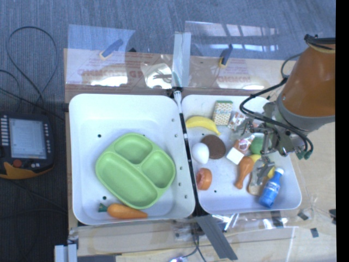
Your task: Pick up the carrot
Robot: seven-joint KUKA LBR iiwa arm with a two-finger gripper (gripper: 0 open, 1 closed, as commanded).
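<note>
1. Where the grey arm with its orange band [312,83] reaches in from the right, the tool [265,146] hangs low over the right bin [289,200]; cables and brackets crowd it, so I cannot tell how it is set or whether it has hold of anything.
2. Just beside and below the tool lie a toy drumstick [245,170], a blue bottle [270,188] and a small white block [234,156], packed close together.
3. Further left in the same bin are a banana [202,124], a brown ball [215,146] touching a white egg [200,153], a small orange fruit [203,178] and a patterned box [222,112] near the far wall.
4. The left bin [87,113] holds a green divided plate [136,170].
5. The carrot [125,212] lies in the left bin, at its near edge, just in front of the plate and touching or nearly touching its rim.
6. The carrot is well apart from the tool, with the wall between the bins and the plate's near corner lying between them.
</note>
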